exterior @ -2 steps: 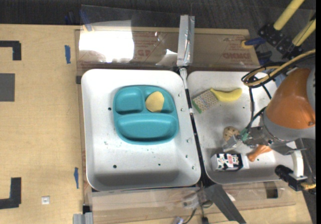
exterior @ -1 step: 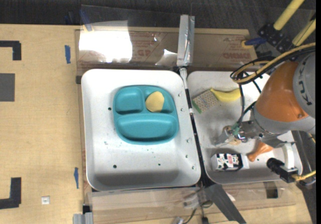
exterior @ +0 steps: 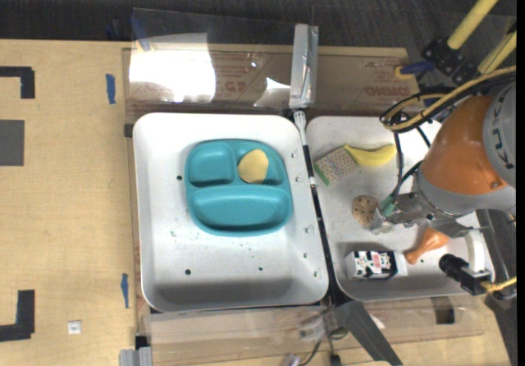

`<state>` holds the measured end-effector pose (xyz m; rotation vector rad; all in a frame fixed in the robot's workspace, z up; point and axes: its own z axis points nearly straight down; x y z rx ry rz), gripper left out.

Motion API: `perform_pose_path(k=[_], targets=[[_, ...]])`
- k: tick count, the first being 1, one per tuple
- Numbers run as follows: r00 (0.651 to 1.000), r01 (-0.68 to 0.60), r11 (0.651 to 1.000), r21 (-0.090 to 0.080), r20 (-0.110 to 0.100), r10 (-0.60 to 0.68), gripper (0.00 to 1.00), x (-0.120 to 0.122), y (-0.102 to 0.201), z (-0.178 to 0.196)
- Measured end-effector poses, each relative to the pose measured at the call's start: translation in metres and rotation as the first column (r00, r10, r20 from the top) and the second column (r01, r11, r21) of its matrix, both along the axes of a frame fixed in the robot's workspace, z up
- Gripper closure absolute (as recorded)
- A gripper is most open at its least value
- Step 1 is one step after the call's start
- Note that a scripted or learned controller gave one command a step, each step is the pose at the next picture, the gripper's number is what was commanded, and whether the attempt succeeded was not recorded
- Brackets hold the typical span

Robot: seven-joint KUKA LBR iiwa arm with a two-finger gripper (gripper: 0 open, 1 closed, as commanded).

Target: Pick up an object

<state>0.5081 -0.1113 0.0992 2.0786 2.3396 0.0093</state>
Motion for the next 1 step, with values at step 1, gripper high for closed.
perform_pose_path(k=[1], targets=[[1.000, 0.000, 1.000, 0.000, -0.002, 0.000, 0.00, -0.0004, 0.0001, -0.0007]])
